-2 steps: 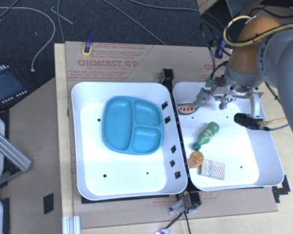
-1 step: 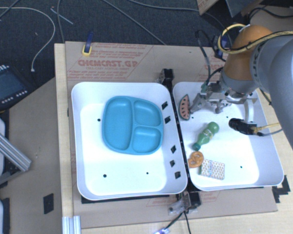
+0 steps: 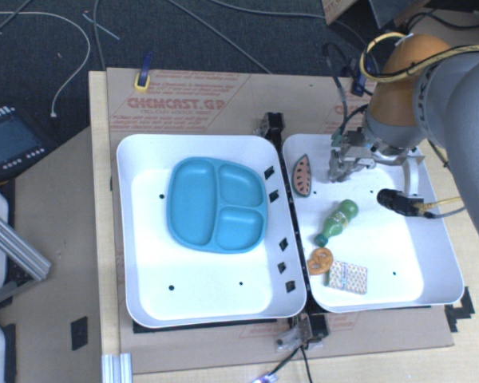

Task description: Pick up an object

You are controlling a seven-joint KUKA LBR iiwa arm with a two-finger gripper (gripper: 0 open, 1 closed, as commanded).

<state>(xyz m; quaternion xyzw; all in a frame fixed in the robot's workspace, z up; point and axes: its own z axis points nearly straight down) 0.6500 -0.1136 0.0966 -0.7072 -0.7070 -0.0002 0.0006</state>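
The right bin [image 3: 431,254] holds a watermelon slice [image 3: 302,175] at its far left, a green bottle [image 3: 337,222] in the middle, an orange pretzel-like piece [image 3: 320,260] and a small patterned packet [image 3: 348,277] near the front. My gripper [image 3: 341,168] hangs over the bin's far part, right of the watermelon slice and above the bottle. Nothing shows between its fingers. The arm's orange band [image 3: 407,70] rises behind it.
The left bin [image 3: 144,238] bears a blue three-part plate [image 3: 216,204]. A black divider with clips [image 3: 283,214] runs between the bins. Cables [image 3: 399,202] trail by the gripper over the right bin. A cardboard sheet [image 3: 184,94] lies under both bins.
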